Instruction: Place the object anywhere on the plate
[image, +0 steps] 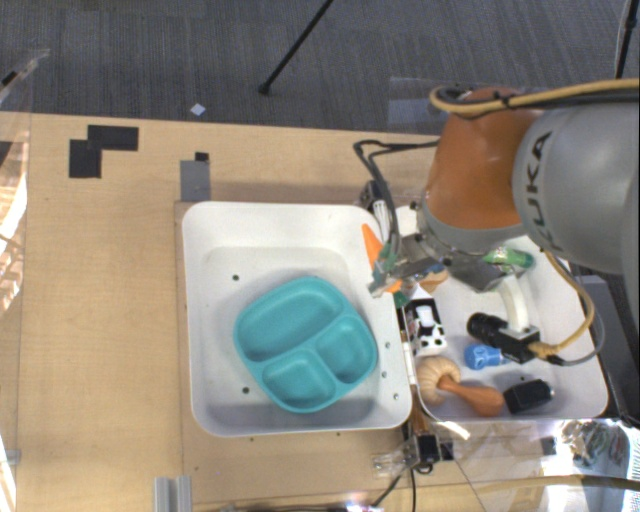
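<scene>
Teal plate (305, 345) lies alone; wooden brush (450, 383), blue piece (483, 356) crowd right bin (590, 385).

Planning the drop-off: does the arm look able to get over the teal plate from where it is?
Probably yes. The teal plate lies uncovered in the left bin, and the gripper hangs at the neighbouring rim with nothing between.

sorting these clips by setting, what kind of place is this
Most likely a robotics lab or test cell: a grey and orange robot arm reaches over two white bins on a wooden bench, with loose cables and black tape marks on the bench.
</scene>
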